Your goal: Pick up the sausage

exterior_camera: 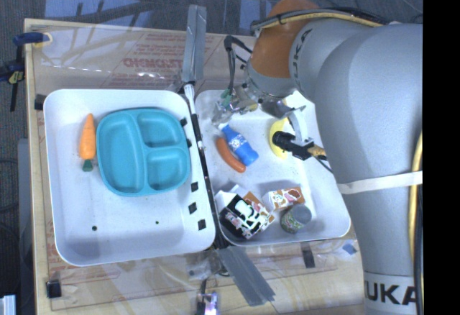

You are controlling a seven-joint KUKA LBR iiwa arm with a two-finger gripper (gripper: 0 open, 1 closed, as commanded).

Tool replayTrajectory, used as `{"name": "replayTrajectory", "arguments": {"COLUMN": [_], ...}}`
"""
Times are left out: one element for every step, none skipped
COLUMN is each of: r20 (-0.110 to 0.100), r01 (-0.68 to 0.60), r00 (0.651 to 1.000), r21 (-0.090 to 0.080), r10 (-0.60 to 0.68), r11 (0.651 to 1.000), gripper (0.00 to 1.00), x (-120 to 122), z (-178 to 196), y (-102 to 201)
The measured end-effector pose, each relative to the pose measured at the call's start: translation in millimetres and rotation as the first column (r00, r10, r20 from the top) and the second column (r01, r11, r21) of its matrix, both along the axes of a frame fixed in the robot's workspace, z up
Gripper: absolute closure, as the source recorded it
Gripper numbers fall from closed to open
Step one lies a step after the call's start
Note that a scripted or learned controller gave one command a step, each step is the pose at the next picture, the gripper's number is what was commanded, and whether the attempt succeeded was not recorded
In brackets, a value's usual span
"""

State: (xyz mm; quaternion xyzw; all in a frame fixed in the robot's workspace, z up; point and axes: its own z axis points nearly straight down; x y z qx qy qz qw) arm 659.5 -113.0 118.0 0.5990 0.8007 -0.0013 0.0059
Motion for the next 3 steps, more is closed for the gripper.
{"name": "replayTrajectory", "arguments": {"r20": [0.0, -0.008, 0.008], "r01": [0.001, -0.028, 0.013], "r00": [1.0, 1.0, 1.0], "r21": [-0.002, 0.0, -0.009], "r10": [-0.001, 0.028, -0.013], "r11": [1.0, 1.0, 1.0], "gripper": [0.0, 0.0, 0.0], "x": [0.0, -76.2, -159.1], "z": [0.1, -24.7, -20.7], "y": [-1.0, -12.1, -4.3]}}
